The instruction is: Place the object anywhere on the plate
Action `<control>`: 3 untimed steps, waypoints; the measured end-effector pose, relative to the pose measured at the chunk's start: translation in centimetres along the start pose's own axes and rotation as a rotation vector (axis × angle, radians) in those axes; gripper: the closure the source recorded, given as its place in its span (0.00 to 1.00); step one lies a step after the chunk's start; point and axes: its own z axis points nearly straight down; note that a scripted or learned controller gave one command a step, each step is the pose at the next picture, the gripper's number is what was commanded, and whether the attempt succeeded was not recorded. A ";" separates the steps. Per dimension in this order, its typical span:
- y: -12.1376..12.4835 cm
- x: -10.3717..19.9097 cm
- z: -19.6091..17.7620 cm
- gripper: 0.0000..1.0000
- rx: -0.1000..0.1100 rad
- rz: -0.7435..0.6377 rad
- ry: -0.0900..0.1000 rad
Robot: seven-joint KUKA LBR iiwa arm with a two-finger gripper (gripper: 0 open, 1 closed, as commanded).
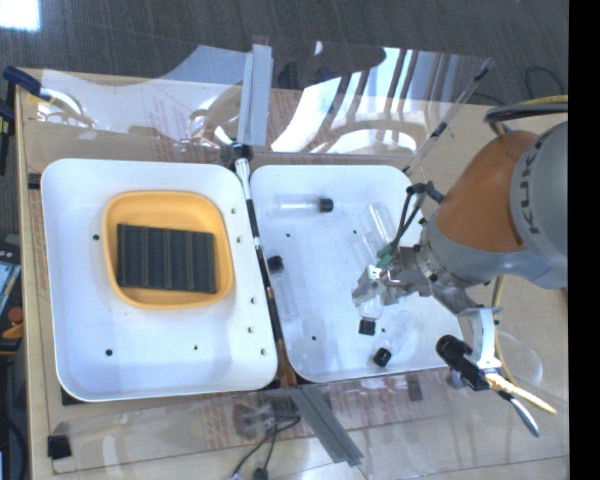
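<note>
A yellow plate (113, 230) sits in the left white bin (70, 338), and a dark ribbed rectangular block (168, 256) lies on its middle. Several clear tubes with black caps lie in the right bin (310, 358): one (302, 206) near the far wall, another (377, 224) beside the arm, and two (368, 325) (382, 356) toward the near right corner. A small black piece (275, 264) rests close to the divider. My gripper (373, 290) hangs low over the right part of the right bin, just above the near tubes. Nothing shows in its grasp.
The grey and orange arm (490, 218) reaches in from the right, over the right bin's edge. A metal post (256, 93) stands behind the gap between the bins. Clear plastic sheeting (410, 88) lies along the back of the bench.
</note>
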 end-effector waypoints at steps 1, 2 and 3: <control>-0.3 3.5 -4.1 1.00 0.000 -0.052 0.002; 6.8 5.6 -3.9 1.00 0.000 -0.245 0.001; 11.4 6.6 -0.8 1.00 -0.002 -0.532 0.000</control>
